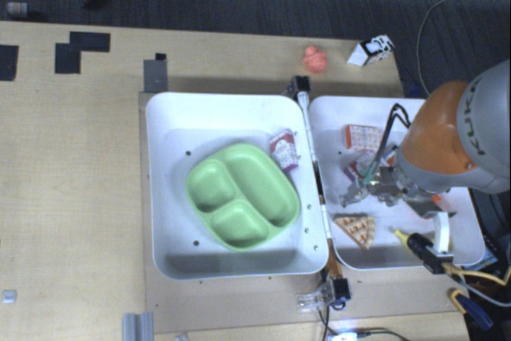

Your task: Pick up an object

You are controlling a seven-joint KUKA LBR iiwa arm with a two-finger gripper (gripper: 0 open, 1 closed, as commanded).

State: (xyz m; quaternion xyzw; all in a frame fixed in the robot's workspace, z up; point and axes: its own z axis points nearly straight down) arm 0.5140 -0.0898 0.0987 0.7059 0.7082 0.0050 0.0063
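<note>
The jaws (358,189) are being held low in the right bin (335,120), and whether they are released or clenched cannot be told. A pizza slice (356,228) is lying just below them, a red-and-white packet (362,136) above. A green divided plate (242,194) is filling the left bin (164,172). The wooden desk (72,196) is lying bare at left.

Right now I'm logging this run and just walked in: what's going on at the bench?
The grey arm with the orange band reaches in from the right, its gripper low over the right bin. Below it lies a pizza-slice toy, with a red-and-white packet above. Nothing is visibly held. The left bin holds a green divided plate and a small red packet.
</note>
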